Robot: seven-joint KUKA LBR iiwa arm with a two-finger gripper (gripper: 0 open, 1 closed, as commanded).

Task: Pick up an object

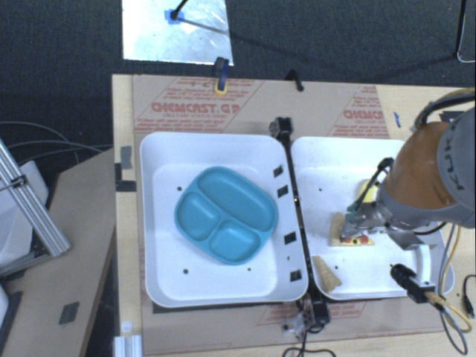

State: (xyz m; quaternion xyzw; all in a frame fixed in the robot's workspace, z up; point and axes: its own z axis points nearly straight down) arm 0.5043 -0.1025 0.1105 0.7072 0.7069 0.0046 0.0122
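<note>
My gripper (355, 225) is down in the right bin (320, 162), right over a flat tan piece with red and green marks (348, 236) on the bin floor. A yellow object (366, 192) shows just behind the wrist, partly hidden by the arm. A tan wedge-shaped piece (326, 272) lies near the bin's front left corner. The arm covers most of the bin's right side.
The left bin (160, 199) holds a blue three-compartment plate (225, 214). A black divider with clips (290, 199) runs between the two bins. Cardboard lies under the bins, and a shiny sheet (177, 19) sits beyond the bench.
</note>
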